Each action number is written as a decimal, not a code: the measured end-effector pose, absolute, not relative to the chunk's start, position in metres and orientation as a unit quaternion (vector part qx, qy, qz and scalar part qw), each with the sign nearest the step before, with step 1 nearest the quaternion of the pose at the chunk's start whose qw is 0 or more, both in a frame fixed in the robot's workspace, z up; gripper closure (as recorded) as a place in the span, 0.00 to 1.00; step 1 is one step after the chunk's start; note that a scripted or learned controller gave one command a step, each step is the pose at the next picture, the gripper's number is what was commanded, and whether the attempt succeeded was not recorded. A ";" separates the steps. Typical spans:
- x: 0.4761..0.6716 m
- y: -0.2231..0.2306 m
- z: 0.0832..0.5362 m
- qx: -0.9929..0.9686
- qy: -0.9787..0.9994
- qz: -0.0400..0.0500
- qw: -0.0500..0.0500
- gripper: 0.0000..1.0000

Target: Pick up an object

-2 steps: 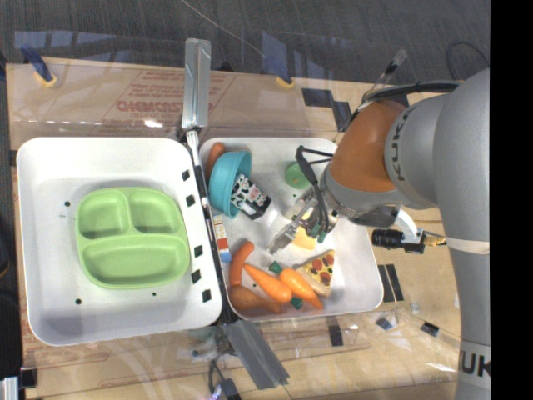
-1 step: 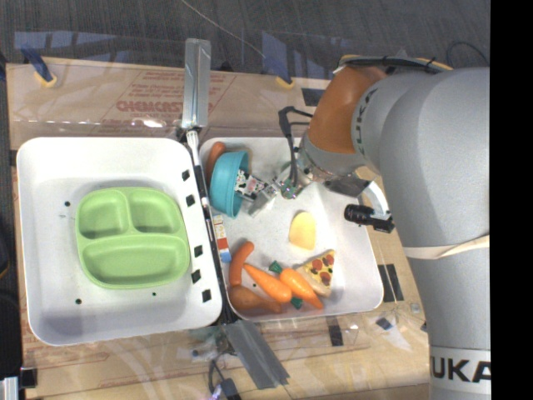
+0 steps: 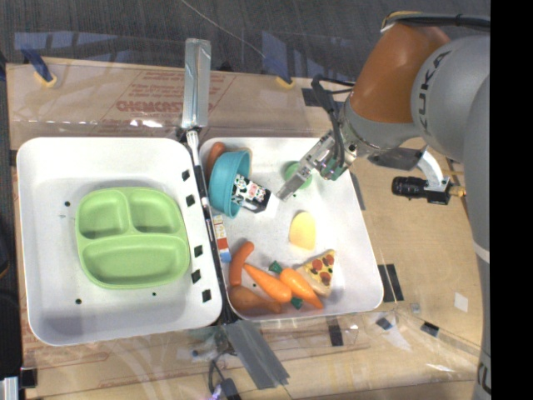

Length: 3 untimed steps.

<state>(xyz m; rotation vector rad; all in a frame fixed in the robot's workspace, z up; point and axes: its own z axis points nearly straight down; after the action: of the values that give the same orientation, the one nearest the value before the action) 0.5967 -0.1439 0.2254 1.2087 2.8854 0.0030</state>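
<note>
Right bin (image 3: 358, 223) holds the pickable things. Small green object (image 3: 293, 172) sits at the bin's 12 o'clock area, partly hidden by the tool (image 3: 293, 183), which hangs just over it; whether they touch cannot be told. Tool fingers: cannot tell if apart or together from this slant, nothing seen clamped between them.

At 9 o'clock from the tool, a blue bowl (image 3: 228, 182) lies tipped on its side against the bin's left wall, with a black-and-white cow-print item (image 3: 250, 195) touching its 3 o'clock rim. An orange-red piece (image 3: 216, 152) pokes out at the bowl's 11 o'clock.

Yellow lemon-like piece (image 3: 302, 230) at bin centre, 6 o'clock from the tool. Pizza slice toy (image 3: 320, 272) just below it. Carrots (image 3: 283, 285) and a sausage (image 3: 240, 263) are piled at the bin's 7 o'clock corner, touching each other.

Left bin (image 3: 42, 223) carries a green divided plate (image 3: 132, 237), well apart from the tool. Grey arm (image 3: 450, 90) with orange band (image 3: 391, 73) enters from 3 o'clock. Tabletop (image 3: 416, 340) is brown board under both bins.
</note>
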 end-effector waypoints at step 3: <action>0.614 -0.126 0.103 0.479 0.878 0.000 0.001 1.00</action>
<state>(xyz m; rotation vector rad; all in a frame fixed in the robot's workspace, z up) 0.6136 -0.1259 0.1028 1.5048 2.7553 0.0001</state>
